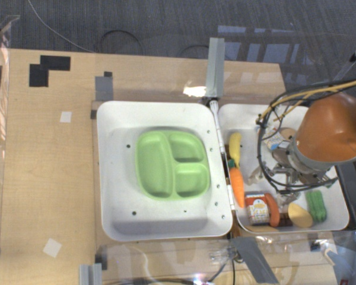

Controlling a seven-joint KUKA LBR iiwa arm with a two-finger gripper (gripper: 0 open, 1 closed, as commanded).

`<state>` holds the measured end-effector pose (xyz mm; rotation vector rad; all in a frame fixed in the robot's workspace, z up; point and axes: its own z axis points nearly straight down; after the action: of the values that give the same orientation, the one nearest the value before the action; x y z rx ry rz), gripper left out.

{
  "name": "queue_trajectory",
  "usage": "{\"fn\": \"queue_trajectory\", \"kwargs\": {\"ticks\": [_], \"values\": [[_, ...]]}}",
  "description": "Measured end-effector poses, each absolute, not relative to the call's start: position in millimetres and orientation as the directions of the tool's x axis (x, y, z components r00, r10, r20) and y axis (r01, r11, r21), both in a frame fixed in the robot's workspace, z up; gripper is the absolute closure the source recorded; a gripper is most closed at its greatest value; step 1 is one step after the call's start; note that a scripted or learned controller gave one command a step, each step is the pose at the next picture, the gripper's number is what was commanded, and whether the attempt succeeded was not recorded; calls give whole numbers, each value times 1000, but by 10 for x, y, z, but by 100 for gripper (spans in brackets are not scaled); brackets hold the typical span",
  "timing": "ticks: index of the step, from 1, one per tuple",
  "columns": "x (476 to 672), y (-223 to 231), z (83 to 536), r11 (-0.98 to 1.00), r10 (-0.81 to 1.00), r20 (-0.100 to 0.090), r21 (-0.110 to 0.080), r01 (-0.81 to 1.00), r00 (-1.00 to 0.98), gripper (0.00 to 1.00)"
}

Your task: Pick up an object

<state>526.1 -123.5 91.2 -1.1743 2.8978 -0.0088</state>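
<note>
Camera view is showing me the arm (329, 129) reaching in from the right edge and hanging low over the right bin (249, 114), in the lower right of the frame. The gripper (288, 180) is sitting under the orange band amid its cables, and I am not able to tell how it stands. Candidate objects are crowding the bin's lower part: a banana (234, 147) and a carrot (238, 187) along the left wall, a small can (257, 209) at the bottom, a pale yellow lemon-like piece (301, 215) and a green piece (316, 206) toward the lower right. The green divided plate (172, 164) is lying in the left bin (115, 159). I am worrying that, with things packed this closely, a descent could nudge a neighbour or pinch two at once.
</note>
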Motion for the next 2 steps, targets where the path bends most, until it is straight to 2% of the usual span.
{"fn": "queue_trajectory", "kwargs": {"ticks": [1,2], "values": [[5233,-1812,1612,536,-844,-4,-11,-844,-536,0],[6079,-1829,894,687,-727,-9,-11,-727,-687,0]]}}
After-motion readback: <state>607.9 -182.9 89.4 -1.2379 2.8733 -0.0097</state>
